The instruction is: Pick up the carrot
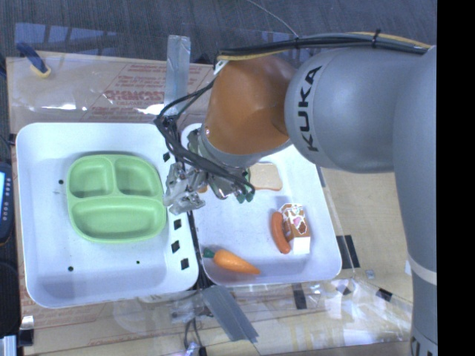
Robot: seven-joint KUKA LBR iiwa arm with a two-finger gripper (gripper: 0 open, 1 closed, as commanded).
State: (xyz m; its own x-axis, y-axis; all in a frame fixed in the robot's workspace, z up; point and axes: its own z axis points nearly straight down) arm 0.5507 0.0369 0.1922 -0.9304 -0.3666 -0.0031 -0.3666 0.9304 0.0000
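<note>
The carrot (232, 262), orange with a green stub at its left end, lies near the front edge of the right bin (319, 262). My gripper (182, 193) hangs over the divide between the two bins, up and to the left of the carrot and apart from it. Metal fingers (178, 188) point down under the orange wrist band. Nothing shows between them.
A green divided plate (115, 197) rests in the left bin (44, 273). The right bin also holds a red sausage (280, 232), a small white and brown box (297, 225) and a tan slice of bread (267, 176). The bulky grey arm covers the right bin's back.
</note>
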